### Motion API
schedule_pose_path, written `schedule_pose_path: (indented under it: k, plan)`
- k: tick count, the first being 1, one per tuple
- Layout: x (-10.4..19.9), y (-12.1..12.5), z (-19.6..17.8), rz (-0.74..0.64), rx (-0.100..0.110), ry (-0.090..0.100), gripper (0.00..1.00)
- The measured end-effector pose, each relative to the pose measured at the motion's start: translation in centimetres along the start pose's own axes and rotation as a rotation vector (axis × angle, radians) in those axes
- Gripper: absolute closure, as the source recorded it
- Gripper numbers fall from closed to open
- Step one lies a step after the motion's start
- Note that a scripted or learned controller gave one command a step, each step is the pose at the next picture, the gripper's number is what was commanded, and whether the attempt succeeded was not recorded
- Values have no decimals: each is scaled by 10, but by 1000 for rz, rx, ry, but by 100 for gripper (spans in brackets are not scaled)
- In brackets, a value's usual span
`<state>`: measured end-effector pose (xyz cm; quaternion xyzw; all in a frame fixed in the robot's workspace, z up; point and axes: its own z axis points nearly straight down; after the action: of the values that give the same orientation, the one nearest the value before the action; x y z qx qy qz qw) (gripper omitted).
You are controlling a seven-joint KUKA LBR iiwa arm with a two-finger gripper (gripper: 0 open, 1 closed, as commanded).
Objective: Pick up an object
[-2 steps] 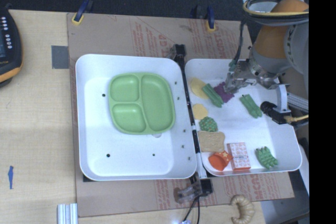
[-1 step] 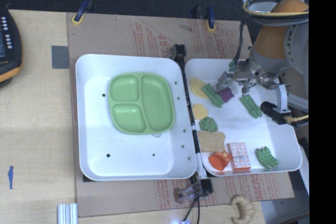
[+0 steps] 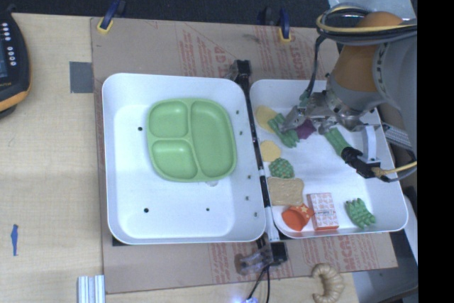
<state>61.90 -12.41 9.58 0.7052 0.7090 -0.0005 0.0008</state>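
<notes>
My gripper [image 3: 295, 121] is low in the right bin [image 3: 394, 216], near its far left part. Directly under it lie a small green piece [image 3: 288, 136] and a purple piece [image 3: 306, 130], both partly hidden by the gripper. I cannot tell whether it touches either. A yellow piece [image 3: 265, 115] lies just to its left. The grey arm with its orange band [image 3: 355, 67] comes in from the right, above the bin.
The right bin also holds a second yellow piece [image 3: 269, 150], a green knobbly piece [image 3: 281, 168], a slice of toast [image 3: 286, 190], a red piece [image 3: 294, 217], a red-and-white box [image 3: 323, 212], a green toy [image 3: 360, 213] and a green stick [image 3: 338, 141]. The left bin [image 3: 128, 216] holds a green divided plate [image 3: 191, 139].
</notes>
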Motion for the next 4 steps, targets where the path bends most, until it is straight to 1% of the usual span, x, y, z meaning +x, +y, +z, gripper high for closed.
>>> schedule_pose_path:
  k: [1,2,3,4]
  plan:
    - [9,-63,-1,3,-8,0,0]
    - [-3,16,0,-1,-8,-1,0]
    - [-3,14,-12,-2,-6,1,100]
    - [-3,14,-11,-3,-5,1,0]
